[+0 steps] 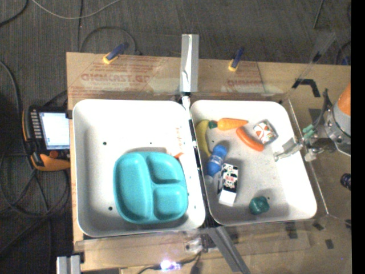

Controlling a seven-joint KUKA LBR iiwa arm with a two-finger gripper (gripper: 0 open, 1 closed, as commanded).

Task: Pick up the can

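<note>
The can (264, 131) is small and silver with a red and white label. It lies in the back right part of the right bin (296, 207), touching an orange sausage-shaped toy (250, 138). My gripper (288, 149) hangs over the bin's right wall, a short way to the right of the can and slightly nearer the front, and is apart from it. Nothing shows in the gripper.
Also in the right bin are a carrot (232, 123), a banana (202, 136), a blue bottle (215, 159), a black and white carton (228, 183) and a small green object (259, 205). The left bin (97, 124) holds a teal divided plate (151, 186).
</note>
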